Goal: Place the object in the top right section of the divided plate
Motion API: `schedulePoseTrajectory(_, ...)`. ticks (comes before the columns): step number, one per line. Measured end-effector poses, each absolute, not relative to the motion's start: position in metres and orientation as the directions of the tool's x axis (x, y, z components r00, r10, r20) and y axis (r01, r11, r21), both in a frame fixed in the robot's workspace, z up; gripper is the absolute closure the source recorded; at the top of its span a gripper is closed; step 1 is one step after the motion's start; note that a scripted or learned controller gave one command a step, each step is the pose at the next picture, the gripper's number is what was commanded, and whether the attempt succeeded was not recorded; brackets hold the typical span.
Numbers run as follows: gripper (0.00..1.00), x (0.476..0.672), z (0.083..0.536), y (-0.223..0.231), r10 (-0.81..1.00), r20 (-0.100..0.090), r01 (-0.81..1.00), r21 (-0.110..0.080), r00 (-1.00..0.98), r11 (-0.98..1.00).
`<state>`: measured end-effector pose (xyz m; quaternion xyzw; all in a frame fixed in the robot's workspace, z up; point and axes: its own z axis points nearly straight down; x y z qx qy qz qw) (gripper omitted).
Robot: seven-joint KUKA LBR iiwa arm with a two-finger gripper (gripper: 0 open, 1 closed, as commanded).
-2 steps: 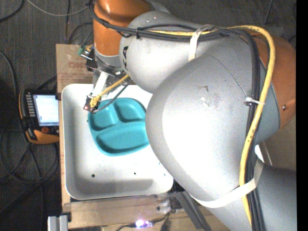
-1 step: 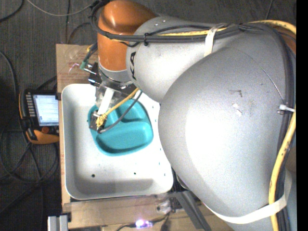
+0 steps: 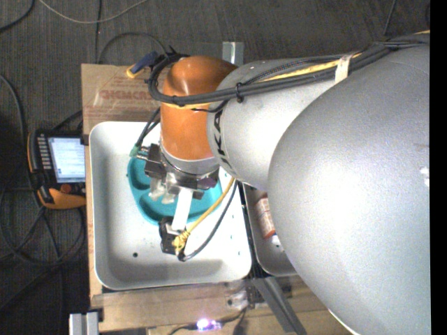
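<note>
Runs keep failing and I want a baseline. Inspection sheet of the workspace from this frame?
Surface: two white bins; left bin open to view, right bin mostly under the arm.
Job's things: teal divided plate in the left bin, largely covered by the wrist; what its sections hold cannot be told.
Clutter: reddish item in the right bin, partly hidden, unidentified.
Gripper: over the plate.
Cables: bundle strapped along the arm; loose leads on the carpet.
Surroundings: lit pendant left of the bench; cardboard sheet beneath the left bin.
</note>
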<state>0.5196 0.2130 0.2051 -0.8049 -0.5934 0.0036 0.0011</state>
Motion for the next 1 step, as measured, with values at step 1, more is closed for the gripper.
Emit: schedulePoseTrajectory(1, 1.00, 0.5081, 0.2716, 0.1197, 0.960, -0.004, 0.960, -0.002, 0.280, -0.280)
